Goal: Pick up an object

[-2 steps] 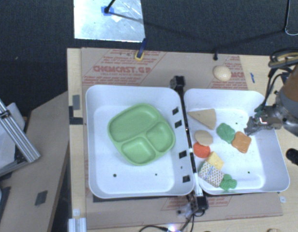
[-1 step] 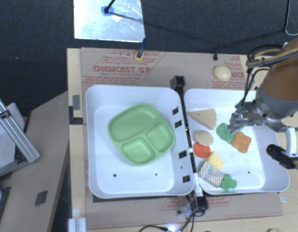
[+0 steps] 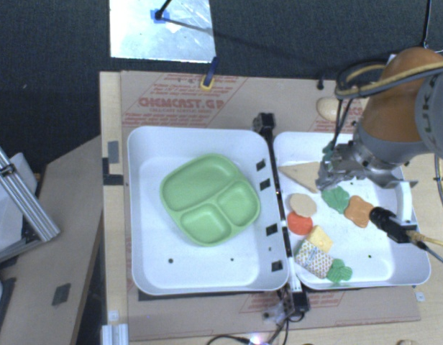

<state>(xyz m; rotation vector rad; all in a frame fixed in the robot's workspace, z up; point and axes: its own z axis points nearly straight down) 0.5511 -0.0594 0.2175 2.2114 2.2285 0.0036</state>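
Plastic play-food pieces crowd the right bin (image 3: 405, 268), and any of them could serve as the object to pick up. Nearest the camera lies a small green piece (image 3: 340, 271), touching a patterned block (image 3: 314, 261) with a yellow cube (image 3: 321, 238) against it. Beyond those sit a red-orange round (image 3: 299, 223) and a tan disc (image 3: 303, 204), touching one another. All look light, stiff and smooth, so I judge they may slip or skid rather than deform; a squeeze across the narrow sides of a lone piece seems safest.

Farther in, a green leafy piece (image 3: 336, 198) and an orange piece (image 3: 359, 210) lie just under the tool (image 3: 335, 172), with a pale wedge (image 3: 302, 173) beside it. Whether the tool is released or clenched, I cannot tell. Close neighbours and the black divider between the bins may hamper any approach.

Left bin (image 3: 146, 192) holds a green compartment plate (image 3: 210, 200). At the far edge of the surface rests a beige oval (image 3: 326, 108).
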